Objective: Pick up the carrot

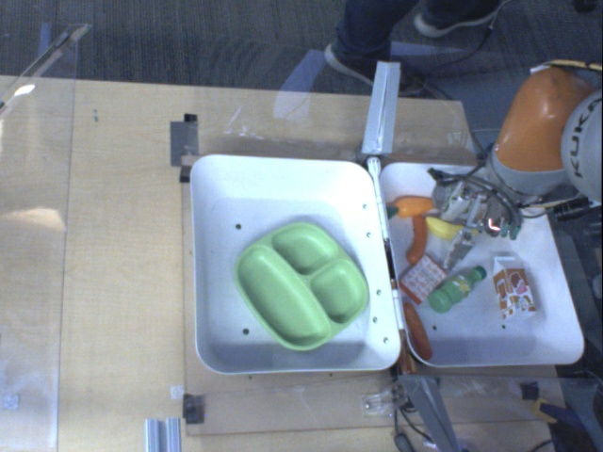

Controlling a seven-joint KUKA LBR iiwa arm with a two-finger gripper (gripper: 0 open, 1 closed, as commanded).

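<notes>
Carrot (pixel 412 206) lies in the right bin (pixel 556 332), near its upper left corner, touching a yellow banana-like toy (pixel 441 226). The gripper (pixel 462 243) hangs just right of the carrot, above a small packet (pixel 422 278) and a green bottle (pixel 455 288); whether it is gripping anything cannot be told. A printed carton (pixel 513 291) lies further right. The left bin (pixel 217 196) bears a green divided tray (pixel 301 283).

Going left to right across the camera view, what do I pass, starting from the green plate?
Green divided plate → red-and-white packet → green bottle → small printed carton.
</notes>
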